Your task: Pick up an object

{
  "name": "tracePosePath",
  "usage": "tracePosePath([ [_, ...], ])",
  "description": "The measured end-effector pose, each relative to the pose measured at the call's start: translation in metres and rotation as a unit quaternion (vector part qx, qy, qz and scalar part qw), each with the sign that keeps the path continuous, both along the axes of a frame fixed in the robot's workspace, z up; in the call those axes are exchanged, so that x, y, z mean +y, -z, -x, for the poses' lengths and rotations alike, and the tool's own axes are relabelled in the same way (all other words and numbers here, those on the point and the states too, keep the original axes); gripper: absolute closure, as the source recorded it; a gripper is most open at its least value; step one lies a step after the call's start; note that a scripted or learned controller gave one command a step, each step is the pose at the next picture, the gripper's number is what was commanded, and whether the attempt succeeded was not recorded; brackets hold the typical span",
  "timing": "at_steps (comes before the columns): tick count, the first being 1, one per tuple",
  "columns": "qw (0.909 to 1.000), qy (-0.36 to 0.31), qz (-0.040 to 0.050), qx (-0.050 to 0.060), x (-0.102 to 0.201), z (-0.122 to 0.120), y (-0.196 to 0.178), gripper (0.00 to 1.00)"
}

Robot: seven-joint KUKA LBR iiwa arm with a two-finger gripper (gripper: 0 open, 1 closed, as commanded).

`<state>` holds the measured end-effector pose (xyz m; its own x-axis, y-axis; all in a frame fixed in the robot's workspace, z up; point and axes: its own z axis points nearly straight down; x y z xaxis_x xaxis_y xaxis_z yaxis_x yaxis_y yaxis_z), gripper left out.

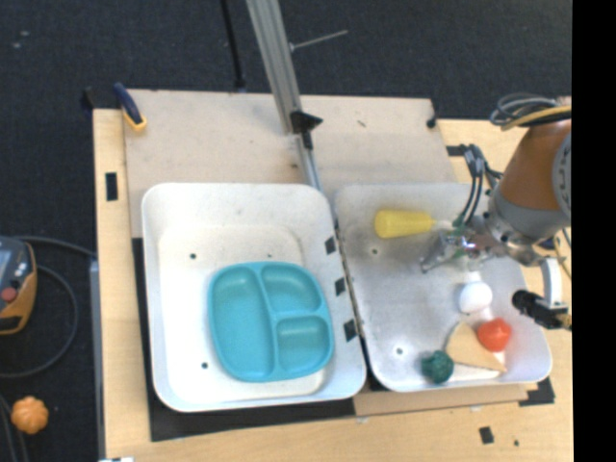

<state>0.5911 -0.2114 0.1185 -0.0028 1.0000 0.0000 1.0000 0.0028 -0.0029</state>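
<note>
**Ops:** Where was the arm at that frame?

**Me:** I had the arm in from the right, over the right bin. The gripper sat low over the bin's upper middle, pointing left. Fingers looked slightly spread with nothing between them, but they were small and blurry, so I couldn't tell for sure.

**Ops:** Objects?

**Me:** All loose in the right bin. Yellow piece lay near the bin's back edge, just left of and above the fingertips, close to them; I couldn't tell whether they touched. White ball sat toward the right side, below the wrist. Red ball was just below it, resting at the edge of a tan wedge by the front right corner. Dark green lump was at the front edge, touching the wedge's left tip.

**Ops:** Left bin?

**Me:** The left bin held a turquoise divided plate, toward its front right. On the bench, a metal post rose from the back edge between the bins, and a blue-and-yellow tool lay at the back left corner.
</note>
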Motion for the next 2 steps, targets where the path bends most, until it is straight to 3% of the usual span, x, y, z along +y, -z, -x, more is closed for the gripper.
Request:
tracePosePath([
  [1, 1.0, 0.0, 0.0014, -0.004, -0.002, -0.002, -0.015, 1.0],
  [2, 1.0, 0.0, 0.0013, -0.005, 0.001, -0.006, -0.061, 1.0],
])
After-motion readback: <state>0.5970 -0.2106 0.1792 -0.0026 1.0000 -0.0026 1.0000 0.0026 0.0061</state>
